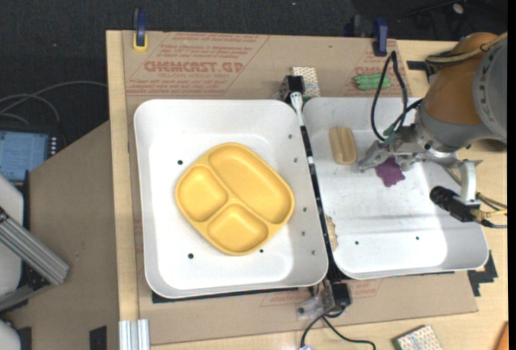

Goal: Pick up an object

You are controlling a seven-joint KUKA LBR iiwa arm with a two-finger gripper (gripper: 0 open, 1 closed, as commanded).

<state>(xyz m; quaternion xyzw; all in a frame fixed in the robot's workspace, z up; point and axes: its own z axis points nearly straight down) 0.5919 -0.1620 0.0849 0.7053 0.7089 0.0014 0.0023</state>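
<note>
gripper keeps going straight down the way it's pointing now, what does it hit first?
Most likely the purple object, lying right under the gripper in the right bin. The tan block sits off to the side, out of that line. Height above the purple object is unclear from this slanted view.

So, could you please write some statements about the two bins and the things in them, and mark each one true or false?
1. The yellow divided plate lies in the left bin. True.
2. The plate has five compartments. False: it has three.
3. The purple object lies in the right bin. True.
4. The tan block lies on the yellow plate. False: it lies in the right bin, near its left wall.
5. The gripper is over the left bin. False: it is over the right bin, at the purple object.
</note>
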